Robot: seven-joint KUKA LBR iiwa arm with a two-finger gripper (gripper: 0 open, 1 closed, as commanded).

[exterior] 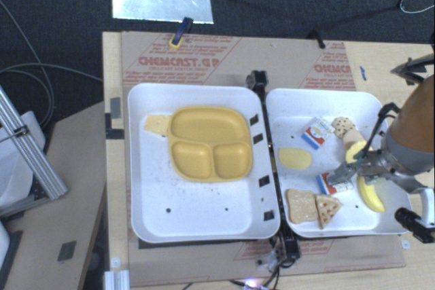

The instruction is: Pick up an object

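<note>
Dark carpet surrounds the surface (224, 54), which carries 2 shallow white bins side by side, with a printed cardboard sheet beneath them.

The left bin (146, 207) holds a yellow compartment tray (209, 143) with 3 sections, lying flat near the bin's middle, and a pale flat piece (157, 124) touching the tray's upper left corner.

The right bin (292, 102) holds the loose play-food items, which is probably why the arm (416, 129) reaches there. Taking the banana (370, 193) as landmark: the tool (355, 172) sits just up and left of it, low over the bin. A red and white carton (332, 183) lies just left of the banana, touching or nearly touching the tool. A toast slice (300, 206) and a pizza wedge (327, 210) lie lower left. A yellow disc (295, 158) lies further left, a blue and red carton (315, 133) and a cookie (343, 125) above.

Whether the tool is spread or closed cannot be told; nothing is seen gripped. Judged: candidate objects are the banana or the red and white carton.
</note>
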